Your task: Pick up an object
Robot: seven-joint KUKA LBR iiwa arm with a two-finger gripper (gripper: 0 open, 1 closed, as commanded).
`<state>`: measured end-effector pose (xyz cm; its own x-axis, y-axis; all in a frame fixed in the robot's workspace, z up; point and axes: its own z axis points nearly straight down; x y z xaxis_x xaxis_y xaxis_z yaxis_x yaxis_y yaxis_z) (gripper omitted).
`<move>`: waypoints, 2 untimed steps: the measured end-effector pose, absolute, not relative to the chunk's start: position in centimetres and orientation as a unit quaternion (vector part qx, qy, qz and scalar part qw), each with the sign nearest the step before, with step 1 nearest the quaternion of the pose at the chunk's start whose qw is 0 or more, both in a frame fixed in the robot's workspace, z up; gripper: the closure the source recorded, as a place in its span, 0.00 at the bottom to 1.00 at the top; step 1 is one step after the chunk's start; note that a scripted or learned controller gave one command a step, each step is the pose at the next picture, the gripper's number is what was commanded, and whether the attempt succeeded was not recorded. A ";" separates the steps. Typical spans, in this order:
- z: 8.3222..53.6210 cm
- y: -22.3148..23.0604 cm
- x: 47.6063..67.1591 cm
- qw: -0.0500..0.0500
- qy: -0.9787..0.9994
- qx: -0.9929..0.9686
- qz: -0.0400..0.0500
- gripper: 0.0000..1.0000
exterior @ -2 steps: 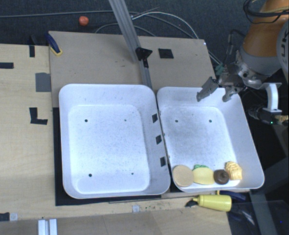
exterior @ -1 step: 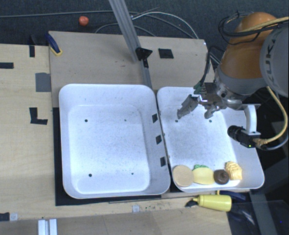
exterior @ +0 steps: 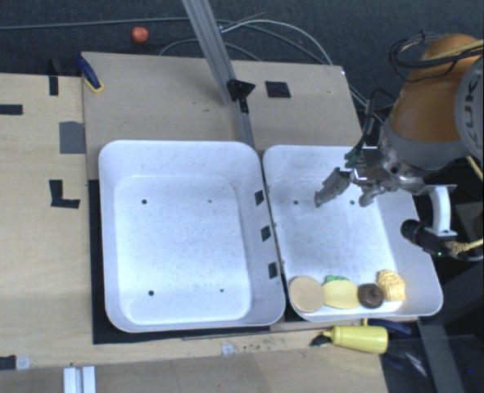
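Observation:
My gripper [exterior: 345, 193] hangs over the upper middle of the right bin [exterior: 303, 174], its two fingers spread apart with nothing between them. Along that bin's near edge lie several small objects: a tan round disc [exterior: 305, 294], a green piece [exterior: 335, 280] behind a yellow lump [exterior: 341, 295], a dark brown ring [exterior: 371, 296] and a small orange-yellow block [exterior: 391, 285]. All of them lie well below the gripper in the view, apart from it.
The left bin [exterior: 176, 236] sits beside the right one, divided by a rim with black clips. A grey pole [exterior: 213, 47] slants over the bench at the back. A yellow tool [exterior: 358, 337] lies just outside the right bin's near edge.

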<state>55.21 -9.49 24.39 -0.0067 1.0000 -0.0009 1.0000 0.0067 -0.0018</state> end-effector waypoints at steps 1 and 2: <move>15.9 -11.8 55.4 0.003 -0.707 -0.708 0.003 0.00; 25.4 -9.3 57.4 -0.002 -0.708 -0.706 -0.002 0.00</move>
